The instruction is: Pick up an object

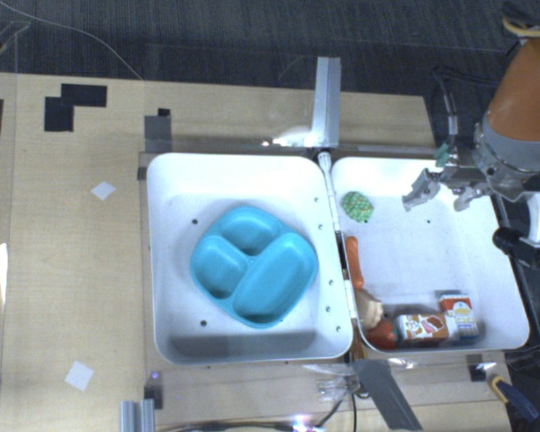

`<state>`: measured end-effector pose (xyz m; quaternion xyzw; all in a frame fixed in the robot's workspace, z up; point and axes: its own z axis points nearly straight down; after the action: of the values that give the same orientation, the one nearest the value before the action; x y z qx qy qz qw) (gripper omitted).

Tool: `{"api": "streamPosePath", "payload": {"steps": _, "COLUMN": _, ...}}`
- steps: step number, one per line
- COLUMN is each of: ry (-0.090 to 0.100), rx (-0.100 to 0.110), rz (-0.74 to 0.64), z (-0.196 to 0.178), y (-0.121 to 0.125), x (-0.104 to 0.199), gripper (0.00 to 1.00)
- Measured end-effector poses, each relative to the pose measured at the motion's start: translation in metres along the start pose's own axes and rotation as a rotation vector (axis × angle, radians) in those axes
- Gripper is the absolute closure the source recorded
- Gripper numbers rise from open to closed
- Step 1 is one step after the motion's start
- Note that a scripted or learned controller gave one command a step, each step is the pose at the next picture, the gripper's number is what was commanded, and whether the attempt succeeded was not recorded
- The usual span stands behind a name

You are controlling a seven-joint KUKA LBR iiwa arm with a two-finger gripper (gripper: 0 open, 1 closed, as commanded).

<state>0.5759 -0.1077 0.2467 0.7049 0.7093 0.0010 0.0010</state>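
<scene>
My gripper (437,198) hangs over the far part of the right bin (513,268), open, with only bare white floor showing between its fingers. A small green speckled ball (357,207) lies to its left near the divider. An orange carrot-like piece (352,259) runs along the bin's left wall. At the near edge lie a beige lump (371,310), a red piece (384,333), a red-and-white labelled pack (425,328) and a small can (458,311).
The left bin (175,196) holds a blue divided plate (254,265). A metal post (328,102) stands behind the divider between the bins. The arm's orange band (526,88) and grey wrist fill the upper right.
</scene>
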Motion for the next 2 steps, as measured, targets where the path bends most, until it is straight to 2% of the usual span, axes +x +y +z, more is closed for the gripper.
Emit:
{"api": "streamPosePath", "payload": {"steps": 1, "ry": 0.000, "rx": 0.002, "rz": -0.006, "z": 0.091, "y": -0.038, "x": 0.018, "gripper": 0.00}}
{"api": "streamPosePath", "payload": {"steps": 2, "ry": 0.000, "rx": -0.012, "rz": 0.006, "z": 0.157, "y": -0.085, "x": 0.013, "gripper": 0.00}}
